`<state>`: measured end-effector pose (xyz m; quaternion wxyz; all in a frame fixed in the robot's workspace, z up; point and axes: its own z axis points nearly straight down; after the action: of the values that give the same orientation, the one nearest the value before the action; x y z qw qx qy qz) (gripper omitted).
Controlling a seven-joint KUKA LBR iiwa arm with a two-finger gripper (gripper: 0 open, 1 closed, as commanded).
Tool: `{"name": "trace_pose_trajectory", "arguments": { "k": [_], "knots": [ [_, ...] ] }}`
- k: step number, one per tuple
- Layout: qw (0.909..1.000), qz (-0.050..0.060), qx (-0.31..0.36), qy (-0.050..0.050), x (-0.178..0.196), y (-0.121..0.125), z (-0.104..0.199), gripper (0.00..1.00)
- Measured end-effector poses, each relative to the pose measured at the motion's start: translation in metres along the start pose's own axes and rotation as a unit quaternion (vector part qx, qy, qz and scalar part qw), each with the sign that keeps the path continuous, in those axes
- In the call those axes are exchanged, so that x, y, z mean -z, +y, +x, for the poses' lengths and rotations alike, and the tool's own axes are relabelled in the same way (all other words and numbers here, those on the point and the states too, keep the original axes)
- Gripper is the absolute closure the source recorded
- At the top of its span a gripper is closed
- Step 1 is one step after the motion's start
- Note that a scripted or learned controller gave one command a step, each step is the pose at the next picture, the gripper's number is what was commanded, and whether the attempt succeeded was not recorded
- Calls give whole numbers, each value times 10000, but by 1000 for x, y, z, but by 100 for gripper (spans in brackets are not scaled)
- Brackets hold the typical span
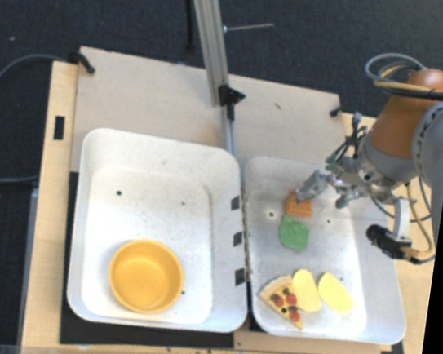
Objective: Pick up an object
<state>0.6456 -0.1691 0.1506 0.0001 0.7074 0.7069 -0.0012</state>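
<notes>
Grey below an orange band: noted the arm (402, 129) so, reaching in from the right over the far part of the right bin (365, 317). Found the gripper (329, 190) hanging low there, its two fingers splayed well apart, with nothing caught between them. Saw the fingertip (312, 186) toward the view's left just above the small orange block (299, 207), or perhaps touching its far edge; could not tell which. Placed that block on the floor of the right bin, in its far half. Noted a green rounded piece (294, 234) just beside the block on its near side. Nearer the front rim, found a yellow piece (306, 290) and a second yellow piece (335, 292) lying side by side, and a toy pizza slice (278, 298) dotted with red, touching the first. Across the divide, in the left bin (109, 155), saw a yellow-orange bowl (146, 275) standing upright near the front rim. Beyond both bins, marked a slanted aluminium rail (213, 39) rising over the pale bench board (151, 96).
</notes>
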Motion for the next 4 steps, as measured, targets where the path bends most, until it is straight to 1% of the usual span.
{"name": "trace_pose_trajectory", "arguments": {
  "k": [1,2,3,4],
  "knots": [
    [10000,-31,-4,-2,13,2,-1,100],
    [10000,-17,15,6,56,0,4,100],
    [10000,-19,17,3,97,1,1,100],
    [10000,-28,23,5,119,1,0,100]
  ]
}}
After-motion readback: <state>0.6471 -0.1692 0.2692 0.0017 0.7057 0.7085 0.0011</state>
